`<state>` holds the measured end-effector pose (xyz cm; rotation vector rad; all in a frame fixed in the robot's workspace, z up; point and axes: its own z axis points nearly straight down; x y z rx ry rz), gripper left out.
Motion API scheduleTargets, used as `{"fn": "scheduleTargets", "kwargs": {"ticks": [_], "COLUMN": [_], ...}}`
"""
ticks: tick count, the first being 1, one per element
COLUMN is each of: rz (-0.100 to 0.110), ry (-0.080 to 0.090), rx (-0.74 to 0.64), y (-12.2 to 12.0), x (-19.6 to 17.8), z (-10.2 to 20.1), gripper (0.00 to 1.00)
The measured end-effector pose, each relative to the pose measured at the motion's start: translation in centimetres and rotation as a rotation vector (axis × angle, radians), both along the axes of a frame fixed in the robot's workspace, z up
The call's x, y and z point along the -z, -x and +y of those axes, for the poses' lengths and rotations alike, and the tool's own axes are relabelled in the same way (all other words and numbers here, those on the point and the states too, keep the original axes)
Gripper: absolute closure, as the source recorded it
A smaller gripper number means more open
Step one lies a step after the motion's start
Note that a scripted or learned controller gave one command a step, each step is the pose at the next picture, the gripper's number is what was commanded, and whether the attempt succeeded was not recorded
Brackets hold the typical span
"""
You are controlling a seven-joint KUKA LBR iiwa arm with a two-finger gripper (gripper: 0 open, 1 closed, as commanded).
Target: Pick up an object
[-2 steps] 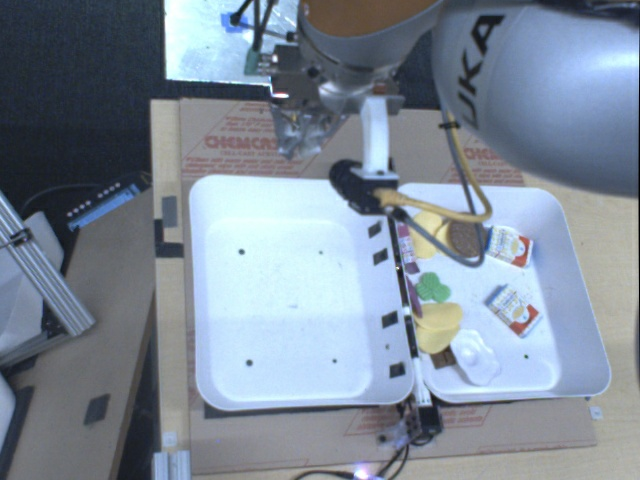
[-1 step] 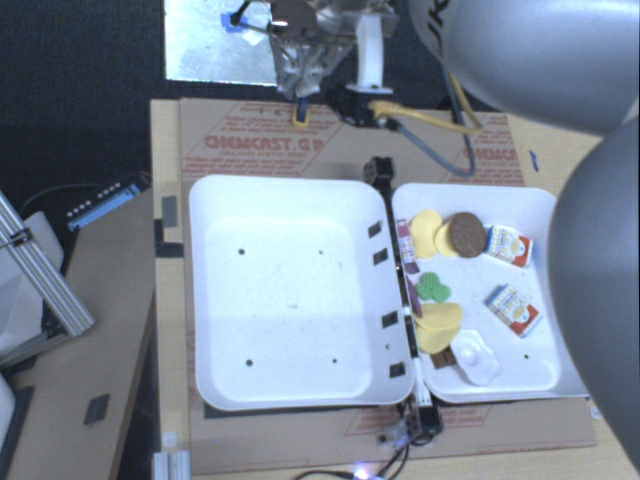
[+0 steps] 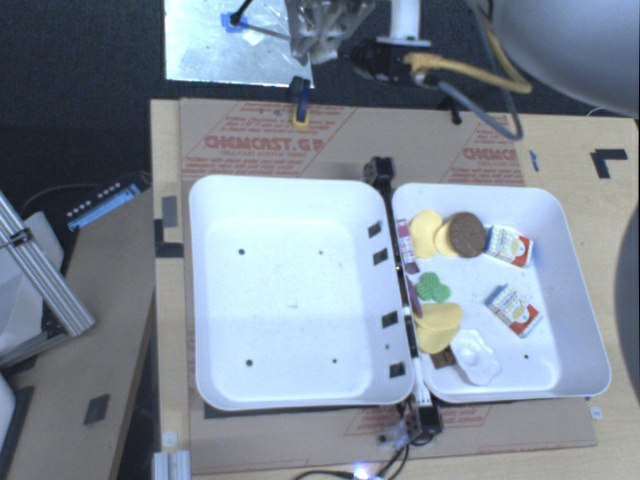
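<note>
The right bin point(image 3: 575, 298) carries every candidate. A brown cookie point(image 3: 466, 234) and two small cartons point(image 3: 507, 245) point(image 3: 514, 309) sit toward its far edge and middle; the yellow pieces point(image 3: 438, 326) and a green piece point(image 3: 433, 288) crowd its left wall. Pieces against that wall likely leave a finger no room, so a grab there could slip or nudge neighbours. The gripper point(image 3: 318, 30) hangs high beyond the bench's far edge, touching nothing; whether its jaws are apart I cannot tell.

Dark floor point(image 3: 80, 78), tan bench point(image 3: 90, 368)
</note>
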<state>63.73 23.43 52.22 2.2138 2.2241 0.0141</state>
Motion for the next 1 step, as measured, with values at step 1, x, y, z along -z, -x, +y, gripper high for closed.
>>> {"fn": "scheduleTargets", "kwargs": {"ticks": [1], "rz": [0.003], "ry": [0.009], "rx": [0.02], "y": [-3.22], "x": [-1.43], "z": [-16.96], "gripper": [1.0]}}
